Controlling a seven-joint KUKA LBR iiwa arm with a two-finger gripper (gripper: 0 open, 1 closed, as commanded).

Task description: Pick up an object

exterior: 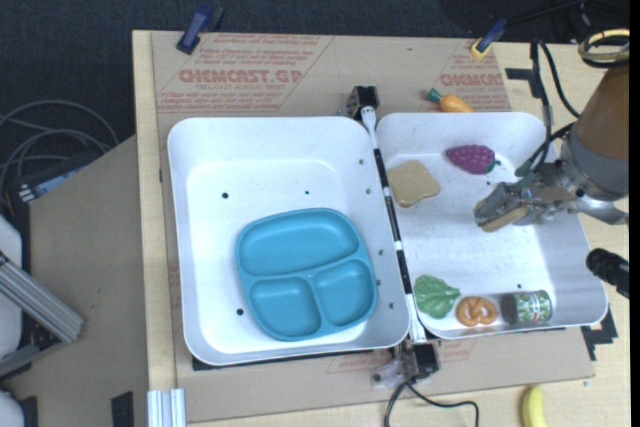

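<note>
In the right bin (pixel 560 260), my gripper (pixel 497 211) hangs over the middle of the floor, reaching in from the right. A purple bunch of grapes (pixel 470 158) lies behind it and to its left. A tan slice of bread (pixel 412 183) rests near the bin's left wall. Along the front wall sit a green leaf (pixel 435 296), an orange pretzel (pixel 477 312) and a small can (pixel 527 307) on its side. Nothing shows in the gripper's grasp.
A blue divided plate (pixel 305 271) lies in the left bin (pixel 200 215). A toy carrot (pixel 452 102) sits on the bench behind the right bin, and a banana (pixel 533 406) lies at the front edge. Clamps (pixel 199 29) hold the board's back corners.
</note>
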